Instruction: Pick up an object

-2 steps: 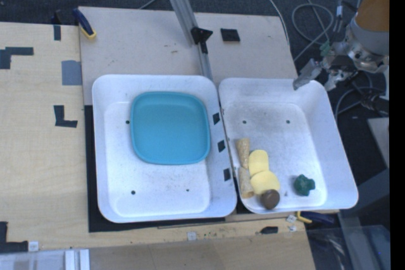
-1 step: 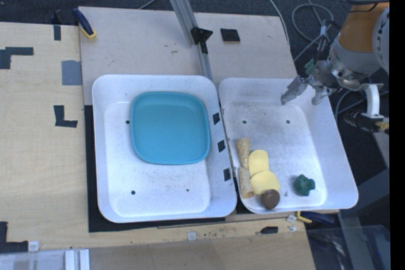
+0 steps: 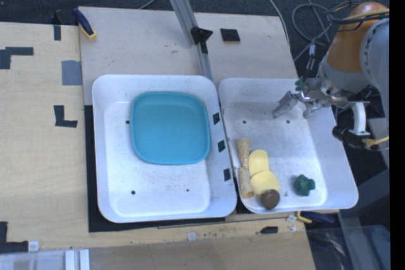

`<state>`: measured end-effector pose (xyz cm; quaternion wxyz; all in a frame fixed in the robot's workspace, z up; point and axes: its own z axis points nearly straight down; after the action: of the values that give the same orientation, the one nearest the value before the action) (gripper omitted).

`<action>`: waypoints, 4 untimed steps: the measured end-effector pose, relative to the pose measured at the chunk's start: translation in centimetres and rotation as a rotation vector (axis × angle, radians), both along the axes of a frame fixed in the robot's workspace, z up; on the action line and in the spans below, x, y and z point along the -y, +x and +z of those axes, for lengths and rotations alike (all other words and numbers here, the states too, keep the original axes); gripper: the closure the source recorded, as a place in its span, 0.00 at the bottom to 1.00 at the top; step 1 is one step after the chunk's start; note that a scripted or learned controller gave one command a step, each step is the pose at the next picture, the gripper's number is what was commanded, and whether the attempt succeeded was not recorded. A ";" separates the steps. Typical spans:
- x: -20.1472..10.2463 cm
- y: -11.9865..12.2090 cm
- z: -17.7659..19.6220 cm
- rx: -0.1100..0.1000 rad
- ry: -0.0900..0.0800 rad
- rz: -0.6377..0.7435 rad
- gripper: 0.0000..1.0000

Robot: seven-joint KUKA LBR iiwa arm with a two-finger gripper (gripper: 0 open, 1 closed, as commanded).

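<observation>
end effector [image 3: 296, 104] upper right bin | green object [image 3: 304, 184] well below, apart

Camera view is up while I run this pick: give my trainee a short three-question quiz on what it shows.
1. True or false: the blue plate lies in the right bin.
2. Multiple choice: where in the right bin do the yellow pieces and the brown ball sit? A) far right corner B) near left side, by the wall between the bins C) dead centre
3. Fill in: the small item alone near the right bin's near right corner is a ___ object.

Key
1. False; it lies in the left bin.
2. B
3. green

The tool hangs over the far part of the right bin, apart from all the items.
</observation>
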<state>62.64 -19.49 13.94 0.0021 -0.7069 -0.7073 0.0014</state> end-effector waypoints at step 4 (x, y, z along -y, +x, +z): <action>0.1 -1.1 7.3 0.009 -0.002 0.000 1.00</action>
<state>61.57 -19.56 21.21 -0.0018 -0.7070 -0.7072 -0.0011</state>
